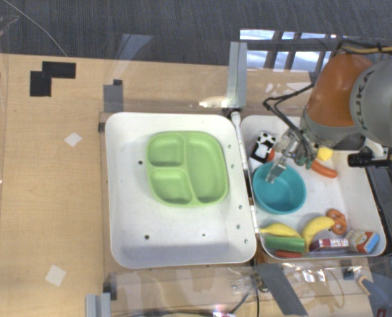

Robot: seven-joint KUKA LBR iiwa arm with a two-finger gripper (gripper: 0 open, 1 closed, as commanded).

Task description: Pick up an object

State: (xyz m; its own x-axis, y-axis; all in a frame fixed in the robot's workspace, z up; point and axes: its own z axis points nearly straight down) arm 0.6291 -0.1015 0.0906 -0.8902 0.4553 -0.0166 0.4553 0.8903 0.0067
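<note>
Teal bowl (279, 190) (round, glossy) sits beneath gripper (279, 168).

A pale wood-grain finish is shown by the desk (43, 197). Smooth white plastic with a soft sheen is seen on both bins (176, 246). The green tray (186, 168) and teal bowl (283, 193) look like glossy moulded plastic. Matt dark carpet (149, 18) is seen at the far side. Metal brackets (237, 78) appear brushed.
</note>
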